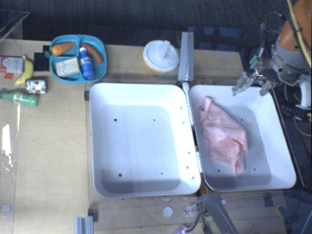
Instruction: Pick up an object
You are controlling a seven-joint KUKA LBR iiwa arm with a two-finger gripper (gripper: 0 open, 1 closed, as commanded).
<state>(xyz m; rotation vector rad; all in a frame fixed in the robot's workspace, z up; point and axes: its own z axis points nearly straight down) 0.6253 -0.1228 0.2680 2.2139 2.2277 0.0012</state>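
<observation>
One pink cloth [223,136] crumpled in the right bin [282,177], long axis running near-to-far. Beyond the cloth, toward its far right corner: gripper [253,86], fingers spread, nothing between them (hovering at the bin's back rim). Farther past the cloth, yellow lidded cup [161,56]. No obstruction between.

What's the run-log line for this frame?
phase: pre-grasp | gripper: open, above right bin's far edge, holding nothing | target: pink cloth crumpled in right bin, untouched
</observation>
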